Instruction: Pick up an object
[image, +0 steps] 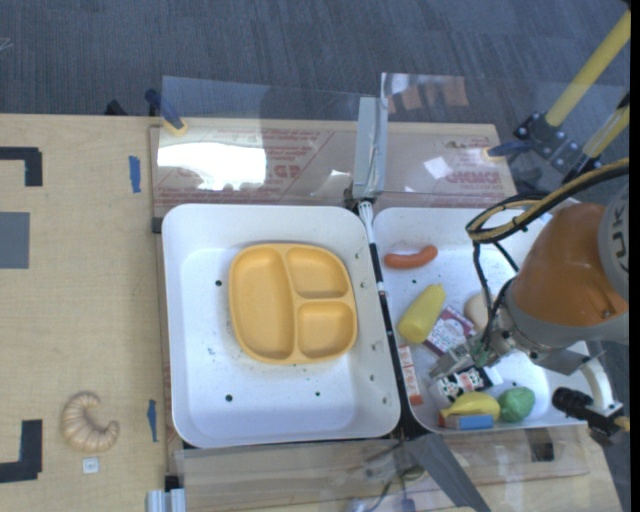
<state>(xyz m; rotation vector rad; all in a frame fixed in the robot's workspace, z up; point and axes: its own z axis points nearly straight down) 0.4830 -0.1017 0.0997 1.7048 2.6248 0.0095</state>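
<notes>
Hovering low in the right bin (560, 425), lower right of frame, the pincer (478, 356), its grip impossible to judge, risks snagging crowded packets (452, 330) beside the yellow corn (421, 312)

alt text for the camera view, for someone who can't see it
A grey and orange robot arm reaches into the right white bin, its gripper among toy foods including a hot dog and corn cob. The left bin holds a yellow divided plate.
</notes>
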